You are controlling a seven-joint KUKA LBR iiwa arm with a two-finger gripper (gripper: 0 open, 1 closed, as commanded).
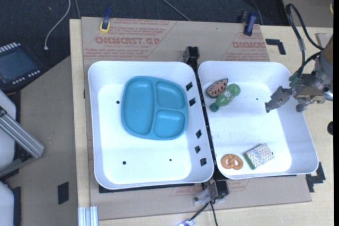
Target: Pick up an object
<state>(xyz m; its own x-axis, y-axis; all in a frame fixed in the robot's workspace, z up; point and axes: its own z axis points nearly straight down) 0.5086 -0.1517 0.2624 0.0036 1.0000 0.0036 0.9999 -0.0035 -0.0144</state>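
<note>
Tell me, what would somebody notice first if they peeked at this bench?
Probably the big sky-blue plastic plate with three compartments, lying in the left white bin. Next come the small toys in the right white bin: a watermelon-slice toy touching a green bottle-shaped toy near the top, and a little brown pretzel beside a speckled sponge-like block near the bottom. The claw hangs over that bin's right side.

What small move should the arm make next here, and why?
Probably shift the gripper toward the green toy and watermelon slice. It sits at the right bin's right edge, apart from every object, with nothing between its open fingers.
</note>
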